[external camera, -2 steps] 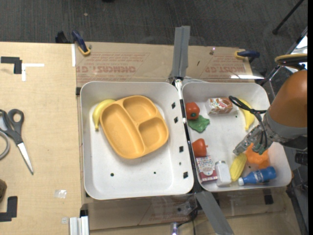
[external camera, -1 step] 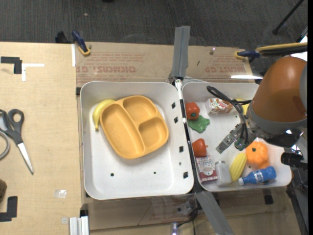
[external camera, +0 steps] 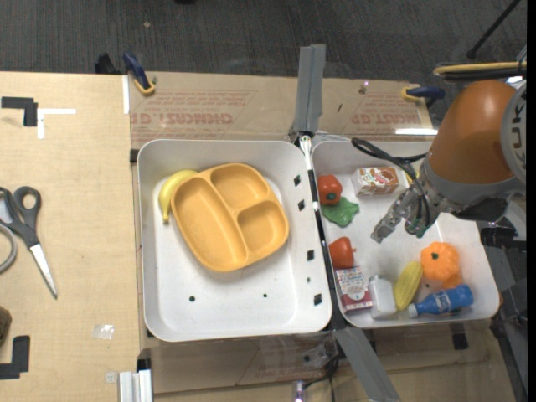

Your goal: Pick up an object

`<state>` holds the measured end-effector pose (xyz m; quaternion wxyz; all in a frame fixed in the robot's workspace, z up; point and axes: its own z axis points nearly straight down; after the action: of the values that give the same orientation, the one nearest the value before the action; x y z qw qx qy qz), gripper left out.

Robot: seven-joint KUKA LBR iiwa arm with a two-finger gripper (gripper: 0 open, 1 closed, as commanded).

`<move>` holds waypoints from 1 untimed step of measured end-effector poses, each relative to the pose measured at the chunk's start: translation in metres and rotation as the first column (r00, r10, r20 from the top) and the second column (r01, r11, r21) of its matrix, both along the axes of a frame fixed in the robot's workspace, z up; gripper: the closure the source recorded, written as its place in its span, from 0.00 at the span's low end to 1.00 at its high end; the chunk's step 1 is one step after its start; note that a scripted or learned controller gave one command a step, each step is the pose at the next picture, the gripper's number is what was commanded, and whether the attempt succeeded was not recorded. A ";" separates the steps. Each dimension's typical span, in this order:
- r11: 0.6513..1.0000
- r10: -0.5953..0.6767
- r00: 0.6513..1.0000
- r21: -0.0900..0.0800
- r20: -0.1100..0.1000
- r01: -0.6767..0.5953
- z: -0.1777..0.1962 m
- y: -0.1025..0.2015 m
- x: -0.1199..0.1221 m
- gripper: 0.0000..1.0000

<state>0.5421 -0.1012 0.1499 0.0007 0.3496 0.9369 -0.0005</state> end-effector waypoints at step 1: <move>0.922 0.386 0.922 -0.002 0.003 -0.386 -0.057 -0.071 0.029 1.00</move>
<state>0.5715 -0.1721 0.0929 0.0025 0.1581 0.9874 -0.0002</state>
